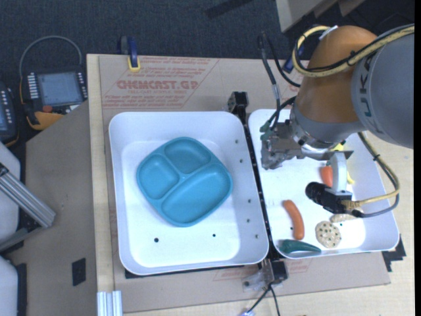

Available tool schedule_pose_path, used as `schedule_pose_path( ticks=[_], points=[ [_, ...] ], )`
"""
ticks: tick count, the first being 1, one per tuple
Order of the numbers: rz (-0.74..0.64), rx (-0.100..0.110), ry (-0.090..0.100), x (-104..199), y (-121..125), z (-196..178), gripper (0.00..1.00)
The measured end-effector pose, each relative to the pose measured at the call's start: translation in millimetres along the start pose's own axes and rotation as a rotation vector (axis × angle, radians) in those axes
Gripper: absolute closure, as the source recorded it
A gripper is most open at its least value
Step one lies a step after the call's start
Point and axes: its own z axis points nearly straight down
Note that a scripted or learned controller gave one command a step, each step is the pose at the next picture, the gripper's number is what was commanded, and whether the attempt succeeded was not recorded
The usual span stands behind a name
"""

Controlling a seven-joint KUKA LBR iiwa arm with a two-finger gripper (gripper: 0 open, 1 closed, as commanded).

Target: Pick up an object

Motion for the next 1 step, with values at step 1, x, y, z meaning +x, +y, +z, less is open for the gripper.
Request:
schedule_pose_path(
  ticks=[1],
  points=[
    [0.000, -0.004, -0.001, 50.6, 5.2, -9.2, 1.00]
  ],
)
